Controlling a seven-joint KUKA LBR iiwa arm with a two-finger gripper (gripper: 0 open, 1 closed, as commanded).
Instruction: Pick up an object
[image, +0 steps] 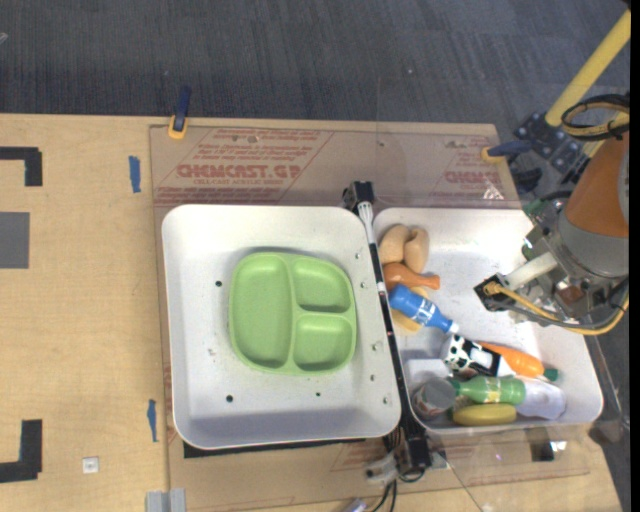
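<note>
My gripper (557, 293) hangs over the right side of the right bin (470, 245), above bare white floor. Left of it, by the bin's left wall, lie a tan rounded toy (404, 245), an orange piece (411, 277) and a blue bottle (421, 310). Along the near edge sit a black-and-white spotted item (466, 354), an orange carrot (519, 360), a green bottle (488, 389), a yellow banana (485, 413), a white object (541, 402) and a grey can (435, 397). Nothing is seen held.
The left bin (195, 300) holds a green divided plate (294, 312). A black rail (376, 262) runs between the two bins. The arm's grey body with its orange band (605, 195) comes in from the right over the right bin's far corner.
</note>
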